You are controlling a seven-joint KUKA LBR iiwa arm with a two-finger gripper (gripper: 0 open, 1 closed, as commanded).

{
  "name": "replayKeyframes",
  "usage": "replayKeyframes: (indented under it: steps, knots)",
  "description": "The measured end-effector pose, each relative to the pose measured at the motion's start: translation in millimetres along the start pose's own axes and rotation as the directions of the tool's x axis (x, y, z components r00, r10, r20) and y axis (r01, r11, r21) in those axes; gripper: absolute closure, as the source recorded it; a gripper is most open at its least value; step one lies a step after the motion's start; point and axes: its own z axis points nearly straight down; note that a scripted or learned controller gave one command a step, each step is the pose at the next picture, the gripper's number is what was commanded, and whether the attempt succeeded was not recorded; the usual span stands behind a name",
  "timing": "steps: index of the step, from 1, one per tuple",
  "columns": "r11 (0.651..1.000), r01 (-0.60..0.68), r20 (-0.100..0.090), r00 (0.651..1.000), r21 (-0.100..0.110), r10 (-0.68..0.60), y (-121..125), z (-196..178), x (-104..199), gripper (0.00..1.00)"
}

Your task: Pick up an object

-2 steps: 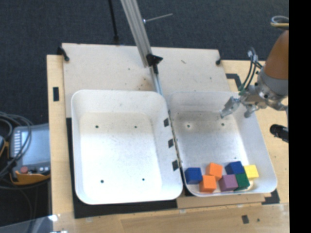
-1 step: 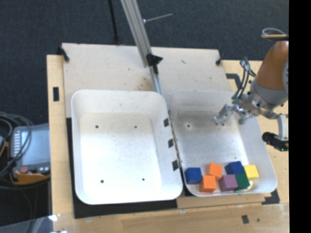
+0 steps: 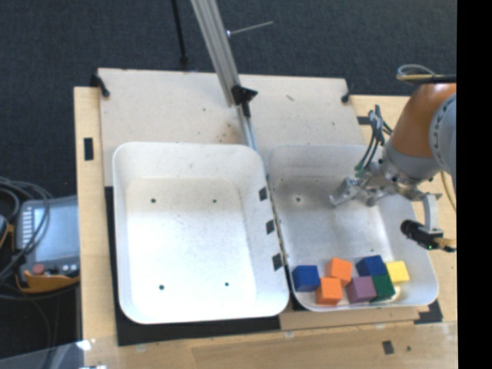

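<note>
My gripper hangs low over bare floor in the right bin, well apart from the blocks, so I judge the pick not yet begun; I cannot tell how it is set. The blocks, small matte cubes in blue, orange, purple, green and yellow, crowd the bin's near edge, several touching, which leaves little room beside any one. Both bins are shallow, white and speckled, with rounded corners, on the desk.

Even overhead light, soft shadows, white bins bright, slightly blurry low-res
</note>
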Motion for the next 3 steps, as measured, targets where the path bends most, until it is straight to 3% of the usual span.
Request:
replayKeyframes:
  steps: [1, 3]
  knots:
    - [1.000, -0.001, 0.002, 1.000, -0.008, 0.001, 1.6, -15.0, -1.2, 1.00]
    - [1.000, 0.008, 0.001, 1.000, -0.012, -0.008, 2.3, -128.8, 5.1, 1.00]
